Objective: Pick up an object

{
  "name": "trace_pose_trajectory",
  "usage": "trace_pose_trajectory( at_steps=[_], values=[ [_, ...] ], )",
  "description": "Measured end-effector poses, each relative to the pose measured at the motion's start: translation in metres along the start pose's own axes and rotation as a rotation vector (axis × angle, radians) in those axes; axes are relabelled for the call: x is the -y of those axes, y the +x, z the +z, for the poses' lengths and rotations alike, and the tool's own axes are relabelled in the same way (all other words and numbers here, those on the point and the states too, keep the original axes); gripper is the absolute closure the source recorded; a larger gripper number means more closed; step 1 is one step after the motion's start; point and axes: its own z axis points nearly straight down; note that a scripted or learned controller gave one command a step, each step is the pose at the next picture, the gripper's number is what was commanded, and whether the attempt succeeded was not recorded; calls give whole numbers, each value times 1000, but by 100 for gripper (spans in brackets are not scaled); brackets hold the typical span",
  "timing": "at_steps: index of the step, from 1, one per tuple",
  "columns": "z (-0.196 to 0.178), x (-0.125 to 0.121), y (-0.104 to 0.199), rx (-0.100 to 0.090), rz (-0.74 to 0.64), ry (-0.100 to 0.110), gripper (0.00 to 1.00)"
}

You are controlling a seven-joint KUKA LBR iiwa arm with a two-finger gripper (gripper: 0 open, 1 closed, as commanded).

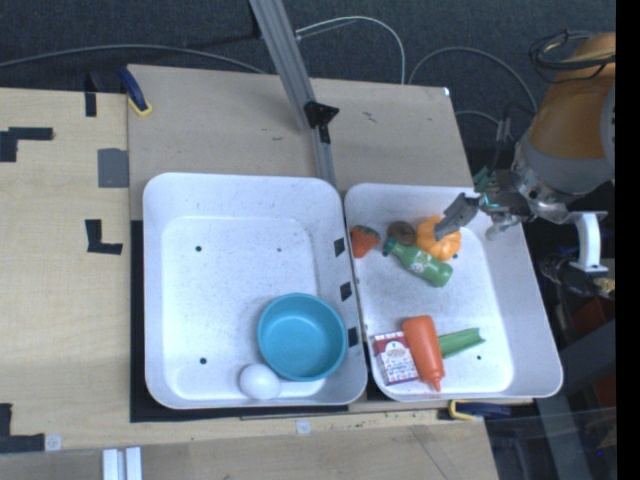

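Nearest the camera, a white ball is sitting beside a blue bowl at the left bin's front edge. I am hanging my gripper over the right bin's far edge, just above an orange piece touching a green bottle. Whether anything is being held, I cannot tell. Descending squarely on the orange piece seems wisest, clear of the bottle. A red-and-white packet is lying by a carrot; its print is unreadable.
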Motion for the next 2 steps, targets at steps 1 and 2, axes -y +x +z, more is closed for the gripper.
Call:
trace_pose_trajectory(
  at_steps=[1, 2],
  values=[
    [0, 0, 0, 0, 0, 0, 0],
    [64, -1, 0, 0, 1, 6, 0]
  ],
)
